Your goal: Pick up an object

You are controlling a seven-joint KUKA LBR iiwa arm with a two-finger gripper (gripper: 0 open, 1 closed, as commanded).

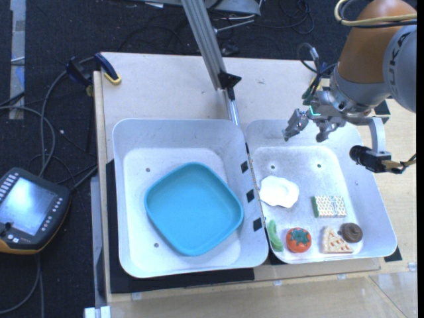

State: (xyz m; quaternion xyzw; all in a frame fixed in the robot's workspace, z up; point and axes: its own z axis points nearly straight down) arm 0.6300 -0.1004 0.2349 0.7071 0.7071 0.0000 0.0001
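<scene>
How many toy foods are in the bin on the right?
6, clustered near its front: white blob, green-and-white square, donut, pizza slice, tomato, green piece. None look hidden.

A: How is the light here?

B: Bright and even from overhead. The two white bins come out pale and nearly washed out, and the counter reads a flat cream.

A: Any shadows?

B: Soft ones only. A thin dark rim lies under the blue tray on its near side, and the floor around the counter falls away almost black.

A: Glare?

B: The handheld screen left of the bins glows white, and the arm's orange band carries a dull sheen.

A: Sharpness?

B: Moderate and grainy; the gripper looks slightly soft.
</scene>
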